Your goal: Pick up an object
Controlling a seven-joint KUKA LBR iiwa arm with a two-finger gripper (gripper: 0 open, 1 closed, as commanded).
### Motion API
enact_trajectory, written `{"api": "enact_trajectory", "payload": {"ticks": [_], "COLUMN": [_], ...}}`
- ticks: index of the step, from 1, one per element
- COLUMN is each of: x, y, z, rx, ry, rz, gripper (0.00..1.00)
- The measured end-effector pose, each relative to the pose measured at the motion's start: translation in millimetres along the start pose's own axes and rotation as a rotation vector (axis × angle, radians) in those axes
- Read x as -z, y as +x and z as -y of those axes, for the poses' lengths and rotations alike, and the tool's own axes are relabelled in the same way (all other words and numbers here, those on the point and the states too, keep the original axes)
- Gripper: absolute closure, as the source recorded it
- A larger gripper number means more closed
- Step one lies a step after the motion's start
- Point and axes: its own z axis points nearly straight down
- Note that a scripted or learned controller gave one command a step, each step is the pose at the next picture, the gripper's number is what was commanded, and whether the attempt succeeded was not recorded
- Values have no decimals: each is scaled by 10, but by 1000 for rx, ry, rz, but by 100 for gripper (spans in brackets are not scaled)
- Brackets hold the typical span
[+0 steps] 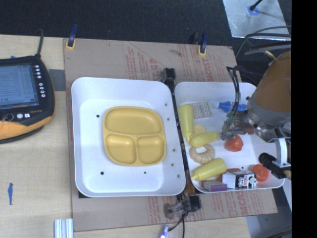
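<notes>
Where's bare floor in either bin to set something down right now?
Left bin: bare white floor rings the yellow divided plate, widest along its near edge and left side. Right bin: crowded; yellow bottles, corn, ring, red pieces and the pincer fill it, leaving small gaps near its far-left corner.

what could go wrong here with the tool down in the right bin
1. The tool sits low between the corn cob and a red tomato-like piece; a close may catch both, or nudge one aside.
2. The right bin is crowded: the beige ring, the yellow bottle and the corn cob touch, so lifting one could drag its neighbours.
3. Whether anything is gripped cannot be told, so a lift may come up bare.
</notes>
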Motion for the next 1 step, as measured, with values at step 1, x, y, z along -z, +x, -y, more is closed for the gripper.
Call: {"api": "enact_trajectory", "payload": {"ticks": [1], "x": [-3], "y": [-7], "z": [5], "rx": [-1], "ry": [1], "rz": [0], "gripper": [0]}}
